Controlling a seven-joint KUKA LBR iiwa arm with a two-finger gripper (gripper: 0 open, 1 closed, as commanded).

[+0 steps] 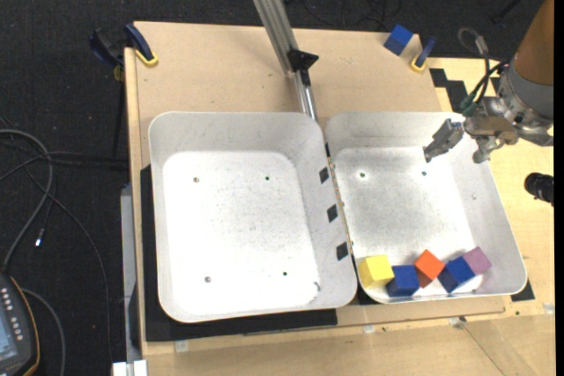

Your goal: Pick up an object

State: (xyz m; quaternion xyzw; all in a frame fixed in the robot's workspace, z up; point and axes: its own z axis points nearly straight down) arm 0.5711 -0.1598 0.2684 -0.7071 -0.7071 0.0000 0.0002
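Observation:
Several small blocks lie along the near edge of the right bin (pixel 493 189): a yellow block (pixel 376 269), a blue block (pixel 404 279), an orange block (pixel 429 265), a dark blue block (pixel 456 273) and a purple block (pixel 477 260). My gripper (pixel 462 145) hangs above the far right part of that bin, well away from the blocks. Its two fingers are spread apart with nothing between them.
The left bin (pixel 163 189) sits beside the right one. A slanted metal pole (pixel 269 4) crosses the bench at the back. A blue block (pixel 399 38) rests on the bench's far right corner. Clamps (pixel 141 48) grip the far edge.

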